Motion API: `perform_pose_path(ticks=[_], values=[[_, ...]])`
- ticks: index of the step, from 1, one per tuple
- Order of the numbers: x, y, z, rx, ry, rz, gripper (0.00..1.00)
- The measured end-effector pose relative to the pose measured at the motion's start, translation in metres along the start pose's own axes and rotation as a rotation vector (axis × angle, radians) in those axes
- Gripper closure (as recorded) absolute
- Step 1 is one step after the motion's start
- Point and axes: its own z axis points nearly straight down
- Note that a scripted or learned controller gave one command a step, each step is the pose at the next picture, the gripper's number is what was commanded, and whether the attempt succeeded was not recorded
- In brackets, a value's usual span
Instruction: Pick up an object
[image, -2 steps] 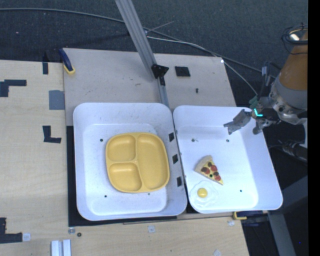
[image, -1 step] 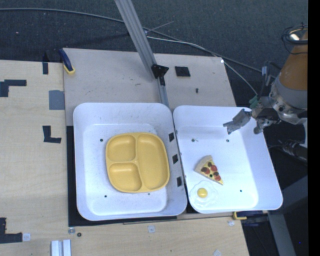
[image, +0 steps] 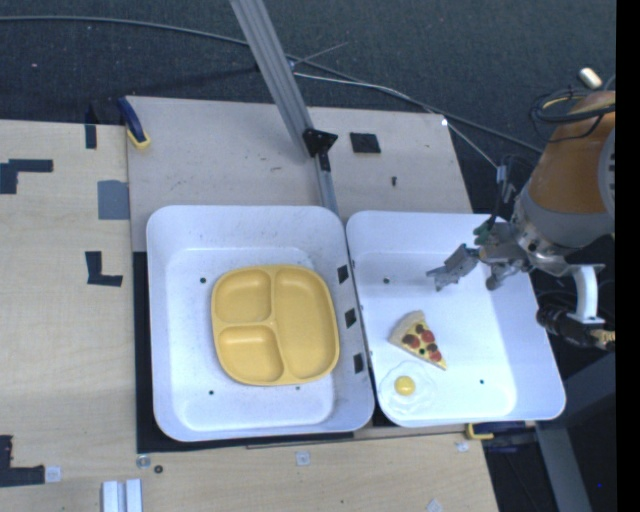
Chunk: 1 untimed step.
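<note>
Pizza slice (image: 419, 338), a small toy wedge with red toppings, lies flat on the floor of the right bin (image: 520, 395), below and a little to the left of the pincer (image: 474, 267). The pincer hangs released over the upper part of that bin, its two fingers spread apart with nothing between them. A toy fried egg (image: 405, 386) sits further down, just beyond the slice, while a yellow divided plate (image: 274, 325) rests in the left bin (image: 160, 300), well away. To grasp well, the arm should probably centre above the slice, turn the fingers to straddle its narrower width, then descend fully before closing, since so flat an object slips easily.
</note>
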Motion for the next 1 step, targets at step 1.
perform_pose_path(ticks=[1], values=[[-0.0012,-0.0079,0.0467,-0.001,0.000,0.001,0.00]])
